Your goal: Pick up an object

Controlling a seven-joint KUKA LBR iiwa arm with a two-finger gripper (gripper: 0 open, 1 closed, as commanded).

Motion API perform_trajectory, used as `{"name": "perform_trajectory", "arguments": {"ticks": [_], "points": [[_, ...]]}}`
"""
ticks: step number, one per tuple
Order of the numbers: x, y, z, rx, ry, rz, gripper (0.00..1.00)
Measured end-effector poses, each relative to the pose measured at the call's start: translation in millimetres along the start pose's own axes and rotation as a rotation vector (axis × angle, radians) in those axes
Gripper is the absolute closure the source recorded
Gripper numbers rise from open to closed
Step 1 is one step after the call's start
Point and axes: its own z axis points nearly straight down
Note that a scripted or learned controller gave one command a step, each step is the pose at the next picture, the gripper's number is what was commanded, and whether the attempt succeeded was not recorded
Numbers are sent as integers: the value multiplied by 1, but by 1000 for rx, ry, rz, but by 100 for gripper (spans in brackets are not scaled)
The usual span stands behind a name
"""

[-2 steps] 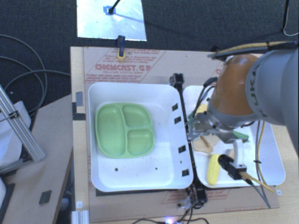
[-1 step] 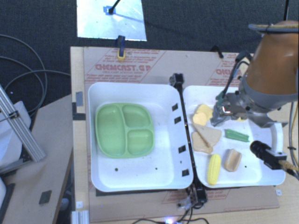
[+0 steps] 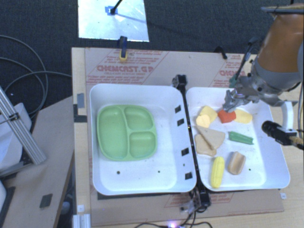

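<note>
The right bin [image 3: 273,175] holds several toy foods: a red piece [image 3: 226,116], a yellow piece [image 3: 243,116] beside it, a pale yellow piece [image 3: 205,116], a tan wedge [image 3: 210,140], a green bean-like piece [image 3: 241,137], a corn cob [image 3: 217,171] and a bread roll [image 3: 236,163]. My gripper [image 3: 231,102] hangs low over the back of this bin, its tip directly above the red piece and close to it. Nothing visible sits between the fingers.
The left bin [image 3: 109,177] holds a green divided plate [image 3: 126,131]. A black clip-lined divider [image 3: 188,137] separates the two bins. A black part on a white bracket [image 3: 278,131] juts over the right bin's right edge. Cables lie at the far left.
</note>
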Motion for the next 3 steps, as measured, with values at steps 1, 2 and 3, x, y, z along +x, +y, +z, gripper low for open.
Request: {"name": "perform_trajectory", "arguments": {"ticks": [1,2,3], "points": [[-73,42,67,4,-2,3,100],[-49,27,99,5,3,-7,100],[-35,2,178,2,2,-4,100]]}}
